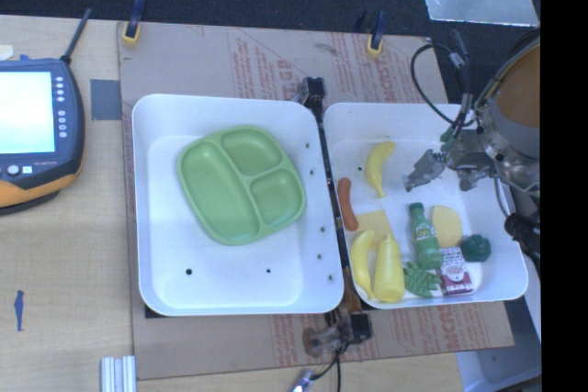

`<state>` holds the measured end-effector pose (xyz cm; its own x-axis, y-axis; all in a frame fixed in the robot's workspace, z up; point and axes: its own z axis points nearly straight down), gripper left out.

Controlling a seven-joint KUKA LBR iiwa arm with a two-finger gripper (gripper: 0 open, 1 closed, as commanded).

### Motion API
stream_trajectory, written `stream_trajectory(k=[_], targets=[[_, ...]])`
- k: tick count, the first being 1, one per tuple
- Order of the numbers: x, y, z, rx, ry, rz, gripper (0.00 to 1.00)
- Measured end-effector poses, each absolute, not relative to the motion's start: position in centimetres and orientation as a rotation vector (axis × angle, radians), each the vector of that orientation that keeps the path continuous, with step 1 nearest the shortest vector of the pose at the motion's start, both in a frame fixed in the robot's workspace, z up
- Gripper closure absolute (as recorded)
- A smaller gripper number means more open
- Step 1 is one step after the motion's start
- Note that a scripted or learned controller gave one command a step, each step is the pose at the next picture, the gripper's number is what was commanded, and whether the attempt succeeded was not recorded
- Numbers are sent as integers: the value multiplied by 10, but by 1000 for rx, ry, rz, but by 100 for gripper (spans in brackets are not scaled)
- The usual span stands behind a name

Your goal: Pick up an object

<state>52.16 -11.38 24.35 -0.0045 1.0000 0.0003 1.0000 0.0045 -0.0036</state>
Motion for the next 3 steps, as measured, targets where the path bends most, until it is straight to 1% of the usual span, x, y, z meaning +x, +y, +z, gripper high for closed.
stream_trajectory(k=[1, 2, 3], targets=[[500, -145, 174, -2214, -2225, 6, 0], [483, -156, 127, -2214, -2226, 4, 0], [511, -167, 93, -2215, -2229, 2, 0]])
